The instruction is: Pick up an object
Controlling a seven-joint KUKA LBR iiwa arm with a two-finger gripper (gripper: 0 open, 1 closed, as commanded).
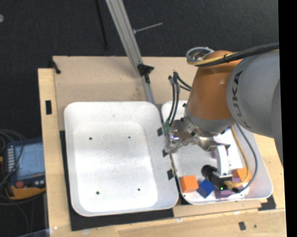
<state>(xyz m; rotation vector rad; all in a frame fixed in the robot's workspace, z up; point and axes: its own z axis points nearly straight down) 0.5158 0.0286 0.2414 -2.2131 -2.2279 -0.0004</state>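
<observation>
Judging how far apart the fingers stand is not possible from this slant, nor whether anything sits between them; I cannot tell. The wrist (195, 138) above them hangs low over the right bin (265, 184), toward that bin's middle and left wall.

What the pick turns on lies toward the near rim of the same bin. An orange block (188, 183) sits close to the bin's left wall, and a blue block (206, 188) lies just beside it on the right, near enough that I cannot say whether they touch. Both lie nearer the view's bottom edge than the wrist does, so the tool's end would probably have to travel toward the near rim to get over either one.

The orange block looks roughly square and lies nearly in line with the bin wall, with no clear long axis (an easy thing to straddle, I would guess). The blue one lies turned cornerwise, and may call for a twist of the wrist.

Beyond, the left bin (111, 156) lies on the counter (88, 79).
</observation>
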